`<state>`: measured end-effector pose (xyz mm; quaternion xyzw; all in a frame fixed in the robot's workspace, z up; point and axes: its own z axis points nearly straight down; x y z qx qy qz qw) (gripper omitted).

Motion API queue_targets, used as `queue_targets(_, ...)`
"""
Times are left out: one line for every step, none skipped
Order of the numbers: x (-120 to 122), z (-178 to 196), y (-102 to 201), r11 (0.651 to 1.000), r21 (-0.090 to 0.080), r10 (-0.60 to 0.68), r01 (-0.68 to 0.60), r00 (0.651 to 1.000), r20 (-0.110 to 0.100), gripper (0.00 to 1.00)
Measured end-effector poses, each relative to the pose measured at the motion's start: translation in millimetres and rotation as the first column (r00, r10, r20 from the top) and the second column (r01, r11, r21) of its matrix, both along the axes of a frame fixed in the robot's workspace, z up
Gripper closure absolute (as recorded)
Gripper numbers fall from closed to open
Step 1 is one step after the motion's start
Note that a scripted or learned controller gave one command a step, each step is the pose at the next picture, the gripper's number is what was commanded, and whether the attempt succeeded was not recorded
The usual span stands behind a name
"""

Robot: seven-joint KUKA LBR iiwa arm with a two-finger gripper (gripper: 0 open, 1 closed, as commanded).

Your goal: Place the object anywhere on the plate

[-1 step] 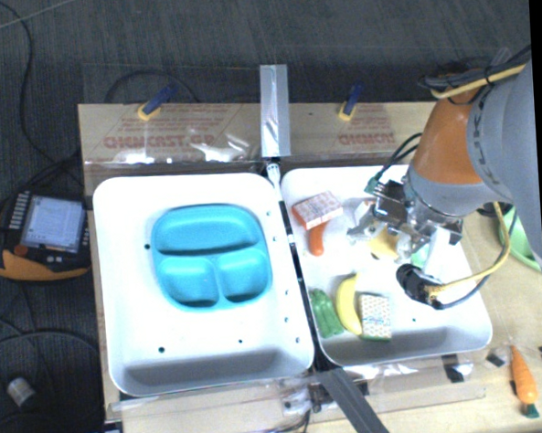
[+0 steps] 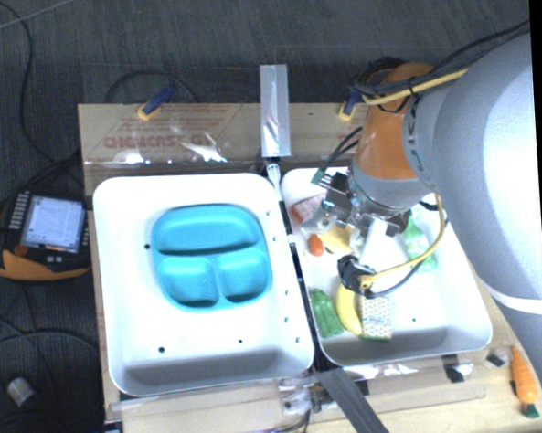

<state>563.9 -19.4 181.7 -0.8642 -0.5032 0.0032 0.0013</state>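
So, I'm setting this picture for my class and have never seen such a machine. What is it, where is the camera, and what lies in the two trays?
It is a grey robot arm with an orange band, reaching in from the right. One camera looks down at a slant from above the bench. The left bin holds a blue divided plate. The end effector hangs over the right bin, among small toy foods: a green piece, a yellow banana-like piece and a small orange piece. Whether it grips anything cannot be told.

A bright blue plate (image 2: 209, 254) lies in the white left bin (image 2: 129, 293). The white right bin (image 2: 452, 323) holds a yellow banana (image 2: 348, 312) beside a green vegetable (image 2: 325, 312).
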Motion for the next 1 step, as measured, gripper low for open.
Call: queue_targets(11.1,0.0,82.0,0.999,-0.001,0.033,-0.033,0.999,0.0,1.0)
